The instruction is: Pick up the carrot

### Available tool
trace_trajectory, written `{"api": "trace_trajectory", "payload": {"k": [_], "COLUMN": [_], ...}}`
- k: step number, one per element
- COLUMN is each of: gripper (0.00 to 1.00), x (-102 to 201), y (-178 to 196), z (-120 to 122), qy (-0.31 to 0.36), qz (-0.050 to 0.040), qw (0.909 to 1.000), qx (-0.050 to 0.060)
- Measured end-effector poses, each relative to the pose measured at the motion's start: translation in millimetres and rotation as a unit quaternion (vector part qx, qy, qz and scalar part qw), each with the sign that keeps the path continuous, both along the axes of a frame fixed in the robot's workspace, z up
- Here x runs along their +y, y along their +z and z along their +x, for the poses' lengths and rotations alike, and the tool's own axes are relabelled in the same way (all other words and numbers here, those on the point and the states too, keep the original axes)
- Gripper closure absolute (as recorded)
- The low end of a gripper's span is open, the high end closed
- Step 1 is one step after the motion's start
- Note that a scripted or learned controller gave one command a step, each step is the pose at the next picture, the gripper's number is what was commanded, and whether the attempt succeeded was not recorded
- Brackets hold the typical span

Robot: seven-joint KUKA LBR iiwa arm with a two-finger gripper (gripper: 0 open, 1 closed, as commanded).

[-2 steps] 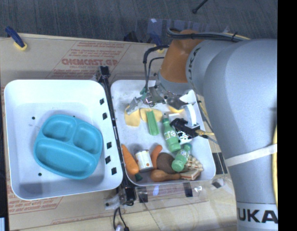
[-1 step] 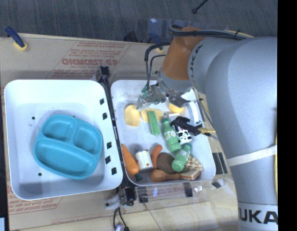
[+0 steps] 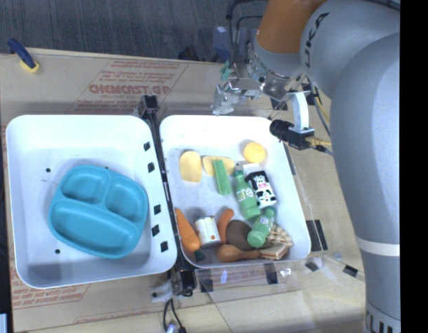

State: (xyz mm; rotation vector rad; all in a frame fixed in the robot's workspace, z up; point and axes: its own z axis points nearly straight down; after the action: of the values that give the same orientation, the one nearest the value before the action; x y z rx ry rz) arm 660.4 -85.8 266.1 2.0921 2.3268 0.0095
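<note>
While bins [image 3: 33, 134] sit on cardboard-topped bench [image 3: 116, 82], carrot [image 3: 187, 232] lies untouched w/ food.

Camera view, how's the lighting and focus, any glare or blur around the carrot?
Camera view: even, soft lighting, with faint shadows inside the bins; the carrot looks slightly soft but readable by the right bin's left wall; no strong glare; the arm's grey body looms large and somewhat blurred at right.
</note>
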Motion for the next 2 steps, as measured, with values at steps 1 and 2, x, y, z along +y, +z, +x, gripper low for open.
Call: {"api": "trace_trajectory", "payload": {"k": [1, 2], "gripper": [0.0, 0.0], "x": [-0.2, -8.8], "y": [-9.9, -177.9], "z": [-3.4, -5.4], "qy": [-0.001, 0.077], "qz": [0.0008, 0.0022], "qw": [1.0, 0.997], "qx": [0.009, 0.012]}}
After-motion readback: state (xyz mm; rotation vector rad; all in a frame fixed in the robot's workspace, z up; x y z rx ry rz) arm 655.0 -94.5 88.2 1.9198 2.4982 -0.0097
